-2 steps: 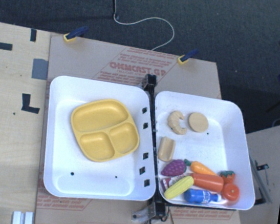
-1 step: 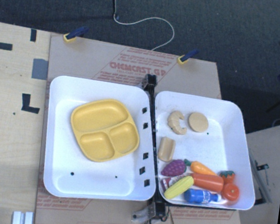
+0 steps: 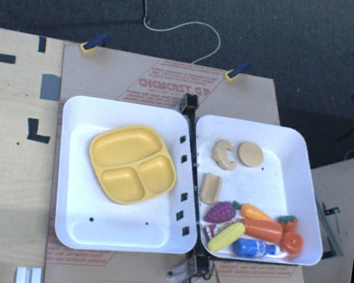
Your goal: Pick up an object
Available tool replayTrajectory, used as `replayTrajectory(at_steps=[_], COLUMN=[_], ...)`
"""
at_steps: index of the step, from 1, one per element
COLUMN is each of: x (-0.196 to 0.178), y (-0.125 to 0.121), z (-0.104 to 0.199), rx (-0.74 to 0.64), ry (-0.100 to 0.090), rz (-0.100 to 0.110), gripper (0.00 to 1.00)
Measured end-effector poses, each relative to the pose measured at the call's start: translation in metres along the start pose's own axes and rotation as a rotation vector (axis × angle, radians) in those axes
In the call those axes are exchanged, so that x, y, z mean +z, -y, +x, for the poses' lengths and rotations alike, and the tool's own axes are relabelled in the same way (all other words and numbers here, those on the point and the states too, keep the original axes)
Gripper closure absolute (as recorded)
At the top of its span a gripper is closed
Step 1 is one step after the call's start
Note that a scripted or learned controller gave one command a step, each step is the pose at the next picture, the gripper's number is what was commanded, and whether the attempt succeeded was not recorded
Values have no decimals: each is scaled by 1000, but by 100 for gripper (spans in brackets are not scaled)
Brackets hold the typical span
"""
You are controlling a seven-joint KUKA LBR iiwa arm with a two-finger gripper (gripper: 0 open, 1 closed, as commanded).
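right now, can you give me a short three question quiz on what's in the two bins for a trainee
1. True or false: the yellow three-compartment plastic tray lies in the left white bin.

2. Multiple choice: which toy lies nearest the front edge of the right white bin?
A. the round tan cookie
B. the blue and white bottle
C. the curved beige croissant

3. Fill in: the purple bunch of toy grapes sits just in front of the tan rectangular ____ slice.

Key: 1 true; 2 B; 3 bread.
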State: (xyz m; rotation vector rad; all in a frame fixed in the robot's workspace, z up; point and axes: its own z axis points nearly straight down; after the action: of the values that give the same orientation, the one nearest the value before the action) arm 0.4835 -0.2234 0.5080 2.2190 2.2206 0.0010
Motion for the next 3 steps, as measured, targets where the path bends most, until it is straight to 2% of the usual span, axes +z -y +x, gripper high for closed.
replayTrajectory(at_steps=[1, 2, 3], x=[167, 213, 200], y=[2, -33, -32], z=[4, 1, 1], rx=[1, -2, -2], ry=[-7, -1, -1], rz=[18, 5, 3], gripper=[100, 100, 100])
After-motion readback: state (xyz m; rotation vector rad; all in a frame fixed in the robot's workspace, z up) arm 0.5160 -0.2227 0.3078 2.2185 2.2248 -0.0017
